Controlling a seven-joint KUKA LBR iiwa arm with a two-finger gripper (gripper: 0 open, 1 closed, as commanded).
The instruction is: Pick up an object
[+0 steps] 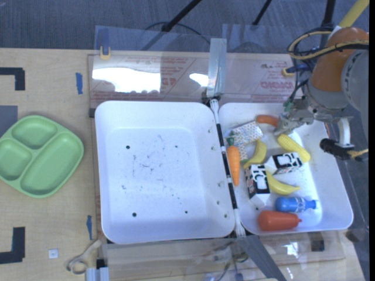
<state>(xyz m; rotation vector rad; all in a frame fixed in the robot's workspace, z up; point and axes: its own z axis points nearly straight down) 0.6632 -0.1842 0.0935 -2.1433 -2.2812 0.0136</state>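
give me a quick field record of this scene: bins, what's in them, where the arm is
left bin: white, bare floor with scuff marks
right bin: white, holds the toys
contents: carrot, three bananas, blue bottle, red sausage, small cartons
end effector: over right bin's far end, near a banana
off bench left: green divided plate

White plastic bins (158, 215) with a smooth, faintly scuffed finish sit on a matt pale wood table (47, 227). A glossy green plastic tray (38, 155) lies at nine o'clock; clear shiny sheeting (152, 69) at twelve. The bananas (292, 146) look smooth plastic.
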